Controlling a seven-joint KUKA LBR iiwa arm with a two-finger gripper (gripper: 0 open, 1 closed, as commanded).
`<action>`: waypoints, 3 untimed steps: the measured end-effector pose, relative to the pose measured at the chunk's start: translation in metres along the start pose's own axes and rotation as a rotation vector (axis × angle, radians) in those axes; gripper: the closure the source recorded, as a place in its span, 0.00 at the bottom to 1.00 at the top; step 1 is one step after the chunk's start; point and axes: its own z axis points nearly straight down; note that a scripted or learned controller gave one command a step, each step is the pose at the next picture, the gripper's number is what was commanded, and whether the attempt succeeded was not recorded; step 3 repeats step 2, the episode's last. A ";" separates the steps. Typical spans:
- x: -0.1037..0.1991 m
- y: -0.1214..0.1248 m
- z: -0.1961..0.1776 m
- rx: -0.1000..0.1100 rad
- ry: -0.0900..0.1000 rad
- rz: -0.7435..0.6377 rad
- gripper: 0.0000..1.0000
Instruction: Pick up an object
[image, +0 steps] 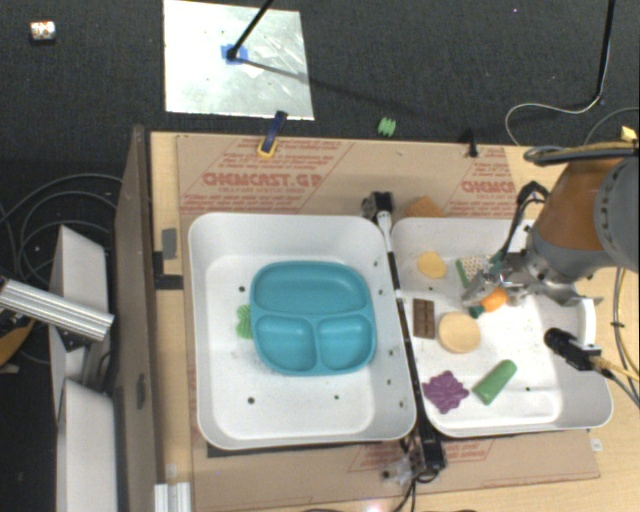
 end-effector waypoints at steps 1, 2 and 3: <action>0.000 0.001 -0.015 -0.006 -0.001 -0.002 1.00; 0.068 -0.042 -0.087 -0.006 0.003 -0.009 1.00; 0.068 -0.042 -0.087 -0.006 0.003 -0.009 1.00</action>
